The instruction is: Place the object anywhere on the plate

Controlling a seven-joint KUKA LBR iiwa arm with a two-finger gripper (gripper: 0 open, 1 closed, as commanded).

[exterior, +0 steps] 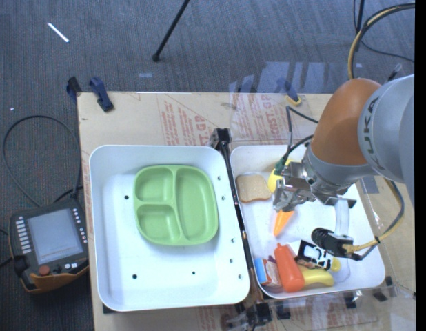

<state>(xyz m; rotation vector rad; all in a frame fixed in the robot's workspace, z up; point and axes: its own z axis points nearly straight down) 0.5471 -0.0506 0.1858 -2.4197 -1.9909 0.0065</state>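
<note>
- Nearest, crowded into the front corner of the right bin (370, 262): orange bottle (290, 271), banana (316, 278), small blue box (262, 271) and a black-and-white piece (313, 254), touching one another. Probably left alone for now because they are packed too tight for a clean pick.
- Just behind them, lying apart on bare bin floor: orange carrot (283, 221), broad end towards the tool (289, 197), tip towards the front. Judged to be the object to move, being free-standing and right under the wrist.
- Tool set directly over the carrot's broad end; cannot tell whether released, clenched or grasping, nor whether the carrot is lifted or resting.
- Beside the tool: bread slice (252, 187) against the bin's left wall, and a yellow piece (275, 180) half hidden by the wrist.
- Across the divider, in the left bin (103, 254): green divided plate (176, 204), nothing on it, well apart from the carrot, so the task looks hardly begun.
- Farthest: bare counter (151, 119).
</note>
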